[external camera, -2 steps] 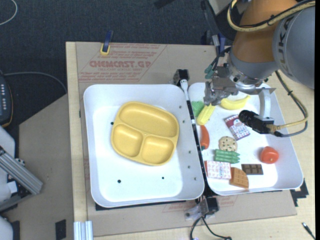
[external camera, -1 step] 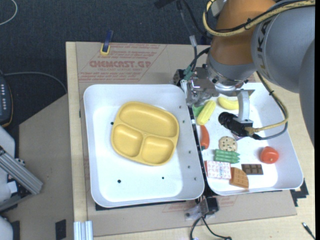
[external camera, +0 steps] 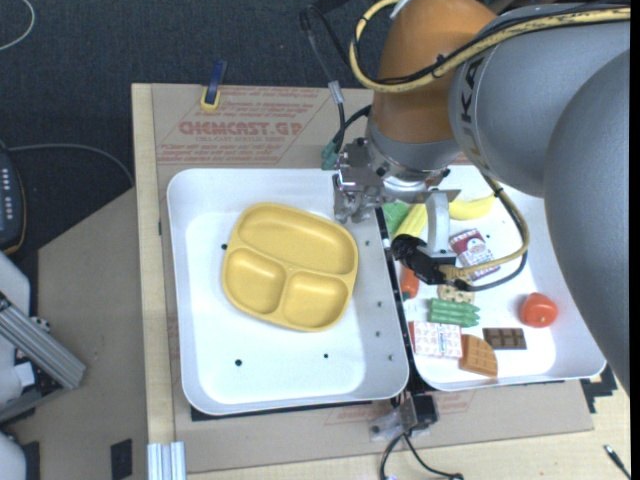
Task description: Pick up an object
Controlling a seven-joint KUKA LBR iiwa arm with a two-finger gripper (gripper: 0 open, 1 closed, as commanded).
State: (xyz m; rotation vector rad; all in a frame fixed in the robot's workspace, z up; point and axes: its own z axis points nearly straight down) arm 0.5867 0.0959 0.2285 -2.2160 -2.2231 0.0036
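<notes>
In the camera view, the arm reaches in from the right, and the gripper (external camera: 357,200) hangs low over the divide between the two bins, just beside the yellow divided plate (external camera: 290,265) in the left bin (external camera: 195,268). Small objects lie in the right bin (external camera: 570,353): a tomato (external camera: 538,310), a banana (external camera: 472,207), green beans (external camera: 454,312) and a chocolate bar (external camera: 503,338). The step looks like the approach, nothing yet grasped. Next the gripper must settle squarely over one object.
</notes>
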